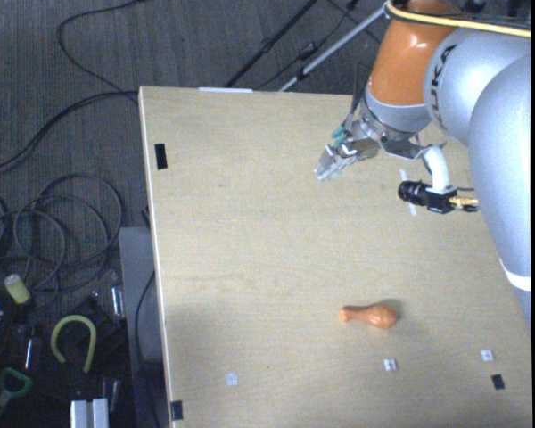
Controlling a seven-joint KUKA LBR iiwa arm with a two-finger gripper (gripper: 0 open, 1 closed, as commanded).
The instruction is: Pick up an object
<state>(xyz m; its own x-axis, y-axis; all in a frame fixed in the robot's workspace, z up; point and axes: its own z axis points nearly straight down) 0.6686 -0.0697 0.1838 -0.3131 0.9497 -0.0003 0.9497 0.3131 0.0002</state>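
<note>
Seen from above at a slant: a pale wooden counter (250,239) with small black and white markers near its edges. Near the lower middle, an orange pear-shaped object (371,315), lying on its side, narrow end pointing to the view's left, resting on bare wood with its shadow close beneath. Entering from the right, a grey arm with an orange band (410,52) above the wrist. At the arm's tip, the gripper (330,169), angled down and to the left over the upper middle of the counter, well apart from the orange object. Jaws too small and blurred to judge; cannot tell whether open or closed, and nothing visible between them. Just right of the gripper, a small black fitting (432,194) on a white bracket. Left of the counter, dark carpet with looped black cables (53,230) and a green U-shaped item (76,337).
</note>
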